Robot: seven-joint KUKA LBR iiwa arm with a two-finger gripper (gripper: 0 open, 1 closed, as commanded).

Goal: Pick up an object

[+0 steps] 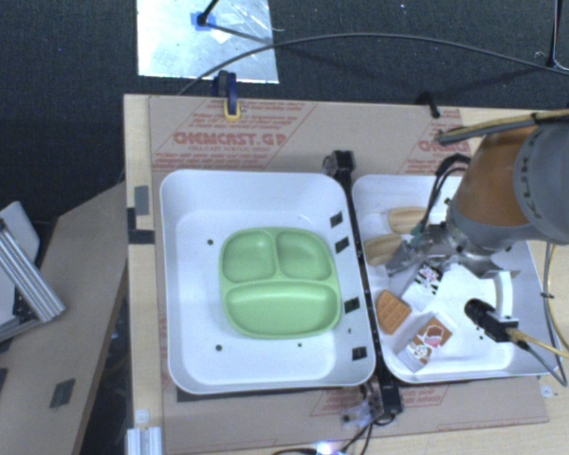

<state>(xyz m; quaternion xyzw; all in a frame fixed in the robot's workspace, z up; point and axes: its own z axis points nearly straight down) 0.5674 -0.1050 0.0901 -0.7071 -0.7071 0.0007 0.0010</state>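
Note:
In the right bin (pixel 512 363), my gripper (pixel 408 257) hangs low over the middle, just right of a pale tan piece (pixel 381 248). A second tan piece (pixel 404 219) lies behind it near the bin's back. An orange waffle-like square (pixel 392 311) rests in front of the gripper by the left wall. A small printed box (pixel 427 340) lies at the front. A small white item with dark marks (pixel 428 276) sits right under the gripper; whether it is held is unclear.
The left bin (pixel 190 254) holds a green divided plate (pixel 280 282). Black clips (pixel 351 273) line the wall between the two bins. The arm's orange band (pixel 493 173) and grey wrist cover the right bin's far right side.

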